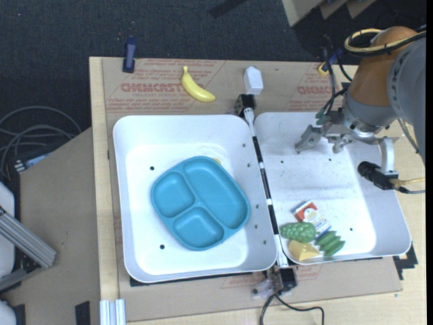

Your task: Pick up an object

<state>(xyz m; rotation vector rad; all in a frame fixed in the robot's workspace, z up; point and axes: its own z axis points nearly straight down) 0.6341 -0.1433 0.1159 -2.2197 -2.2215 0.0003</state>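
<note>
My gripper (321,141) hangs over the far part of the right bin (352,181), fingers spread open and pointing down with nothing between them. A small heap of objects lies at the near left of that bin: a red and white packet (306,212), a bumpy green piece (298,231), a yellow piece (302,250) and green pods (329,242). The heap is well apart from the gripper, toward the front. A blue divided plate (198,202) lies in the left bin (135,141).
A yellow banana (196,87) and a small white block (253,80) rest on the bench behind the bins. A black divider with clamps (260,161) runs between the bins. The arm's black cable end (375,175) hangs over the right bin's right side.
</note>
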